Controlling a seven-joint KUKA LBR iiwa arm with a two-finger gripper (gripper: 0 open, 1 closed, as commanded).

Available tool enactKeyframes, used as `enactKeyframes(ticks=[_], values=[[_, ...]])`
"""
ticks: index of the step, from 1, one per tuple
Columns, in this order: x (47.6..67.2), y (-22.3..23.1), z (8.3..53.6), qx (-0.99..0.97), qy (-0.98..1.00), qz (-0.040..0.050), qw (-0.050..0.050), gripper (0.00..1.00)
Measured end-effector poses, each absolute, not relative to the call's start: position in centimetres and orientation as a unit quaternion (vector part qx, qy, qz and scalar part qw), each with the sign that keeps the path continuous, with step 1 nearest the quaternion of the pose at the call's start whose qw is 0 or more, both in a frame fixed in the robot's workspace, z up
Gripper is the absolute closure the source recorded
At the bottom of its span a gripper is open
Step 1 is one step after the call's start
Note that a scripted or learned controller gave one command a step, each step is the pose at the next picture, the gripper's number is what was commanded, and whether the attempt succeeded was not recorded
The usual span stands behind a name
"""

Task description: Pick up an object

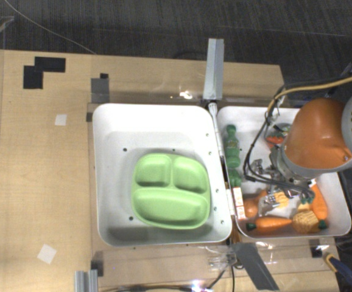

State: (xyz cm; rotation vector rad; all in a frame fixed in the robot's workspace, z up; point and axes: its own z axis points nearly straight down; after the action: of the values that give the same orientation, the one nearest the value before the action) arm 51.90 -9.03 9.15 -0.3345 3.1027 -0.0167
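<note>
From above, the arm [322,135] reaches in from the right and hangs over the right bin [345,215], its orange band hiding much of what lies under it. The pincer [279,184] is low among the clutter there, and with wrist and cables crowded over it I cannot tell how it is set or whether it has anything.

The things to choose from are all in that right bin: a green bottle [231,151] lying along the left wall, a carrot [273,225] near the front edge, another orange piece [319,204] standing slantwise toward the right, a yellowish ridged lump [304,222] beside it, and a white packet [278,204] just below the wrist. The left bin [112,163] holds a green divided tray [171,190], well apart from the arm.

To my eye this is the reaching stage: the arm is down over the pile near the white packet, and nothing looks lifted. The next move would call for settling squarely on one thing, closing on it and rising straight, without dragging the neighbours, which lie packed and touching.

The back part of the right bin is covered by the arm. The small reddish bit [274,140] by the cables is too little to name, and the arm's upper part runs out of the picture on the right.
</note>
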Motion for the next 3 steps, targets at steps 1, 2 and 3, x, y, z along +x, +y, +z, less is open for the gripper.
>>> enactKeyframes(ticks=[1, 2, 3], values=[[56.4, -10.7, 9.0, -0.179, 0.984, -0.0017, 0.008, 0.00], [56.9, -10.6, 10.5, -0.180, 0.983, -0.0038, 0.016, 1.00], [62.6, -11.1, 22.9, -0.039, 0.999, -0.0008, 0.008, 1.00]])
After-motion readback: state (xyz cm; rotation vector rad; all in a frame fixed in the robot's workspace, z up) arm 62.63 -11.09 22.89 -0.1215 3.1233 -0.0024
